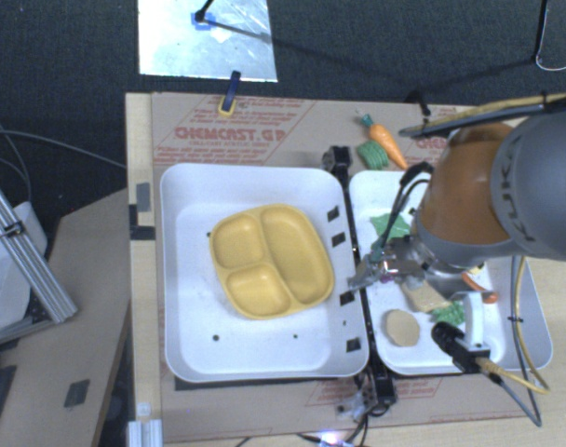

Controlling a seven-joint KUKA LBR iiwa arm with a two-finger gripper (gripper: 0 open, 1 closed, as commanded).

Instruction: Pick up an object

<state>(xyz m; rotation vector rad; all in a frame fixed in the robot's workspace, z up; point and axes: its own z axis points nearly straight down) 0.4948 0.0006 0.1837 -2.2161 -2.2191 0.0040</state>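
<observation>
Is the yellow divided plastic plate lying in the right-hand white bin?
No, the yellow divided plastic plate lies in the left white bin, apart from the arm over the right bin.

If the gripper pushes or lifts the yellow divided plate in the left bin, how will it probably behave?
The yellow divided plate looks like rigid moulded plastic, so it probably stays stiff. It lies flat on the left bin, so it likely slides rather than tips.

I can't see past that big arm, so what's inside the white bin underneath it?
The right bin holds a tan round piece, green bits and an orange-tipped item. The arm covers much of the rest.
</observation>
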